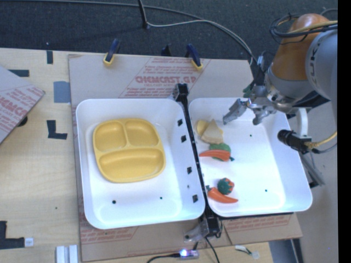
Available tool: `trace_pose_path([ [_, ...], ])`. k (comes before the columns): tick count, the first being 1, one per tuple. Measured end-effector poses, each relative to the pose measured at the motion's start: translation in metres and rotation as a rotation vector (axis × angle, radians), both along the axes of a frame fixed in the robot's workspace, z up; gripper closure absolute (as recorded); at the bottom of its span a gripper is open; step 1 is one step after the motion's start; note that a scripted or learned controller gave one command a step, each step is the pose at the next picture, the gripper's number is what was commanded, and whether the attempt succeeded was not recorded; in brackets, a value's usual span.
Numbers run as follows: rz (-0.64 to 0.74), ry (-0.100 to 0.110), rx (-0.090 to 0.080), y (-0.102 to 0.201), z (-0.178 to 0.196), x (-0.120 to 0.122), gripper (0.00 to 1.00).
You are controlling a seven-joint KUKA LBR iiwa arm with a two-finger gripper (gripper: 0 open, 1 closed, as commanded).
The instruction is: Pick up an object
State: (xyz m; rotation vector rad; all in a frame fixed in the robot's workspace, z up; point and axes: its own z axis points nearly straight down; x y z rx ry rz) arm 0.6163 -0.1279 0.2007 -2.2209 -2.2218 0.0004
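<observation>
Over the far end of the right-hand shallow white bin, the two-finger gripper is hanging with its fingers spread, grasping nothing. Nearest it, just toward the bin's divider wall, a pale yellow wedge-shaped toy food piece is lying flat. Just nearer the camera than the wedge: an orange toy carrot with green top. At the bin's near end: a second orange-and-green toy vegetable. All are looking like light, stiff, smooth plastic, probably slippery. The wedge's broad flanks are seeming the best hold; the carrots are likely rolling unless pinched across mid-body.
</observation>
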Motion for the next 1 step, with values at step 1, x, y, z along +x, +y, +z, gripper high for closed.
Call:
trace_pose_path([
  [1,0.082,0.002,0.000,-0.0198,-0.0291,0.0037,0.00],
])
